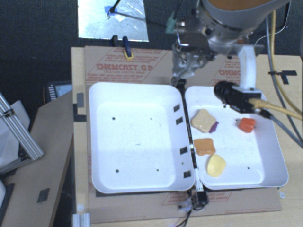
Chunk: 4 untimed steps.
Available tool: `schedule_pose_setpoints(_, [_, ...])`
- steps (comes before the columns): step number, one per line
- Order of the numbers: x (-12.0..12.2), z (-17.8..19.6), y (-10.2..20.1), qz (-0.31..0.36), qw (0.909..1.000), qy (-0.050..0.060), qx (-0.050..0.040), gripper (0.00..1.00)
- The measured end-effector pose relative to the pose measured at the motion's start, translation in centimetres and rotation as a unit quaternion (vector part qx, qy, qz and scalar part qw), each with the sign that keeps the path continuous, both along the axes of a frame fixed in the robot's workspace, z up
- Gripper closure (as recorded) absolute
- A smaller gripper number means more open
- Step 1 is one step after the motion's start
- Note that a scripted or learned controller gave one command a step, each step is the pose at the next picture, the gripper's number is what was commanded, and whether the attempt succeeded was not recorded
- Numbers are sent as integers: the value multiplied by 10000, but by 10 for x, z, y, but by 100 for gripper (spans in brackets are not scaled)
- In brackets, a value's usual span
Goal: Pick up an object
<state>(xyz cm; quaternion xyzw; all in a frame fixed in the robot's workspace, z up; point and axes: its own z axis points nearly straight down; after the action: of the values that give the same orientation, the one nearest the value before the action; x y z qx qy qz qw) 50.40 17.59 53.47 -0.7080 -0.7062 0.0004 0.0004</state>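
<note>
Camera view: one fixed look down at a slant on two shallow white bins side by side on the counter (pixel 118 65).
Arm: the grey arm with its orange band reaches in from the right and hangs over the far end of the bins.
Hand: the hand (pixel 180 81) sits low at the far end of the ridge where the two bins meet, over the back rims.
Hand state: dark metal parts bunch together there, so I cannot tell whether it is released or clenched; nothing is seen between its tips.
Left bin: the left bin (pixel 104 174) lies to the left of the hand, toward the viewer.
Right bin: the right bin (pixel 265 174) lies to the right of the hand and holds all the pieces.
Nearest piece: a tan bread-like piece (pixel 202 120) lies nearer the viewer than the hand and a little right, just inside the right bin; its long axis looks tilted across the bin, and a small purple piece (pixel 214 126) touches its right edge.
Other pieces: an orange slab (pixel 204 146) and a yellow round piece (pixel 216 165) lie further toward the viewer; a red piece (pixel 246 125) lies well to the right.
Key relation: judged from this, the hand must come toward the viewer and slightly right to stand over the tan piece.
</note>
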Motion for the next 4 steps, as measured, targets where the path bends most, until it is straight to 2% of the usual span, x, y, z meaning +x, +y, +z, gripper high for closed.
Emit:
schedule_pose_setpoints(1, [3,0,49,51,10000,-15,11,100])
schedule_pose_setpoints(2, [-14,0,59,44,10000,-7,8,100])
schedule_pose_setpoints(3, [-19,-205,50,15,10000,67,-35,100])
schedule_pose_setpoints(4, [-20,-382,58,17,10000,54,-23,100])
